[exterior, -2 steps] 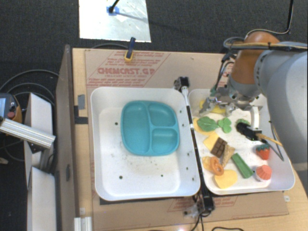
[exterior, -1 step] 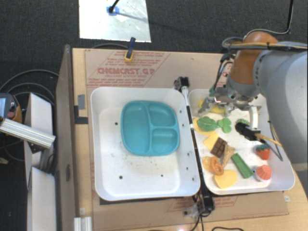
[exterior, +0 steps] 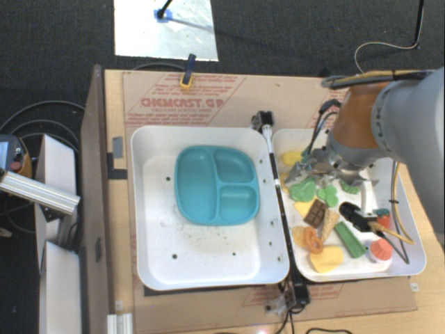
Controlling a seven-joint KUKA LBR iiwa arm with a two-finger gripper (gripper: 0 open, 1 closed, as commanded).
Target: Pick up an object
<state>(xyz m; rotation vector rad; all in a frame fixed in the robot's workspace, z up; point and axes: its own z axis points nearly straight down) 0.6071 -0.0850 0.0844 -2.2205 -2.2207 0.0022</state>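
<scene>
You've got the arm (exterior: 389, 117) reaching in from three o'clock, grey with its orange band (exterior: 354, 120) sitting over the top half of the right bin (exterior: 417, 252), and the gripper (exterior: 327, 167) is down low among the toy food at the bin's upper middle. Whether that pincer is wide, narrow or closed on anything, I cannot tell from here; the wrist hides it. Look just below it, toward seven o'clock: a green leafy piece (exterior: 303, 188) lies right beside the gripper, close enough that it may be touching, though I can't say for sure. At about nine o'clock from the gripper sits a yellow piece (exterior: 291, 158) near the bin's left wall. Further down toward six o'clock you see a brown waffle-like piece (exterior: 316, 213), then an orange ring (exterior: 312, 239) and a yellow wedge (exterior: 327, 259) near the bin's bottom edge. At five o'clock lie a green stick (exterior: 350, 239) and a red piece (exterior: 381, 249), well apart from the gripper. Over in the left bin (exterior: 156, 256), at nine o'clock, a teal divided plate (exterior: 216, 186) lies flat.
</scene>
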